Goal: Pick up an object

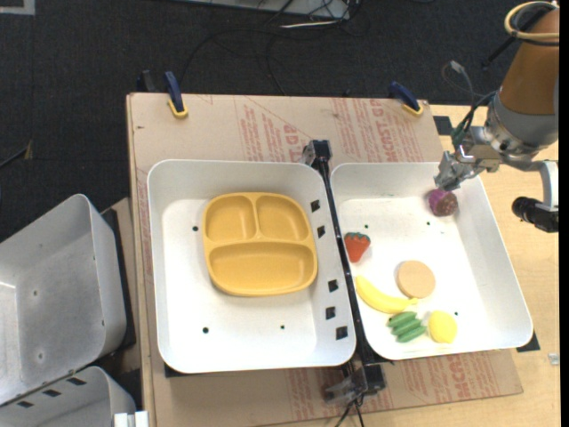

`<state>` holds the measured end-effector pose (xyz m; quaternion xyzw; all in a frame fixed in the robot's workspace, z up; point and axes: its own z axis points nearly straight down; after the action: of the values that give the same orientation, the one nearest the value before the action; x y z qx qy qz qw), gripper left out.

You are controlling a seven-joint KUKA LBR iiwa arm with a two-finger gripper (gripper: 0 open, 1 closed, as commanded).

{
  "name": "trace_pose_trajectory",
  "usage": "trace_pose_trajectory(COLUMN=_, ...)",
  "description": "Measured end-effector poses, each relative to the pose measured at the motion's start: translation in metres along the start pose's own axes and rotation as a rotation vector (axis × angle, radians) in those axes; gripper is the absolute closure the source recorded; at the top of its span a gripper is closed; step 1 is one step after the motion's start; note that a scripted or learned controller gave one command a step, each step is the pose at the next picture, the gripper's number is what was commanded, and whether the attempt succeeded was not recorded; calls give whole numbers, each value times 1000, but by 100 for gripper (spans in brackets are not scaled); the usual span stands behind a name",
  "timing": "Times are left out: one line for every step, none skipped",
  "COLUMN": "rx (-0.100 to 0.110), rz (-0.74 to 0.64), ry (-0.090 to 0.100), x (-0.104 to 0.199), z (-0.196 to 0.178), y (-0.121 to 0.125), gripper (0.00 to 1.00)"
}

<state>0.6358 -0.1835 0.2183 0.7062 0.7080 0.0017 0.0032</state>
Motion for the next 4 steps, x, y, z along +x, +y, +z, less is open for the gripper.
trace_pose_trajectory(rx=8, rz=-5, ry=4, x=53, z=8, y=-5, gripper=100)
trace_pose_trajectory(rx=8, rz=-5, ry=4, x=105, z=7, y=-17, gripper=100)
trace_pose_trajectory(rx=8, rz=-5, ry=4, x=150, z=4, y=-22, gripper=100)
trace_pose_trajectory(rx=8, rz=-6, ry=4, x=198, z=-1, y=-28, gripper=100)
